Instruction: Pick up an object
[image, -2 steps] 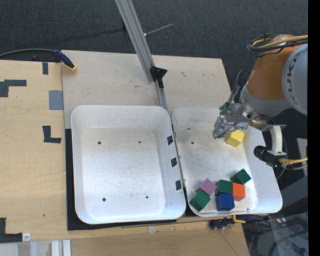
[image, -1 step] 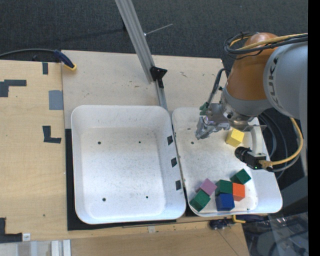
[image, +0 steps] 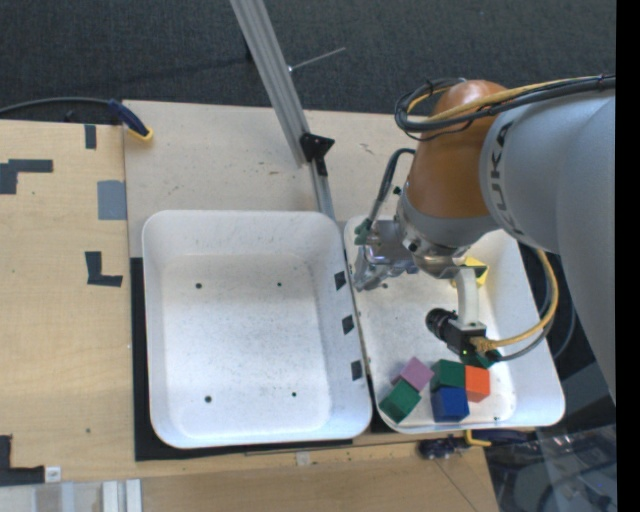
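A light wooden bench (image: 230, 170) carries two shallow white bins side by side on a dark mat. The left bin (image: 245, 330) shows only small dark specks. The right bin (image: 535, 395) holds a cluster of blocks at its near end: a lilac block (image: 416, 374), a green block (image: 401, 401), a darker green block (image: 449, 374), a blue block (image: 450, 403) and an orange block (image: 478, 383), several touching. The gripper (image: 375, 262) sits above the far left part of the right bin, well apart from the cluster; whether it is released or clenched cannot be determined, and no object appears in it. Risk assessment: the blocks are tightly packed, so a descent may wedge against a neighbour or push the blocks aside, and the nearby bin wall limits approach clearance.
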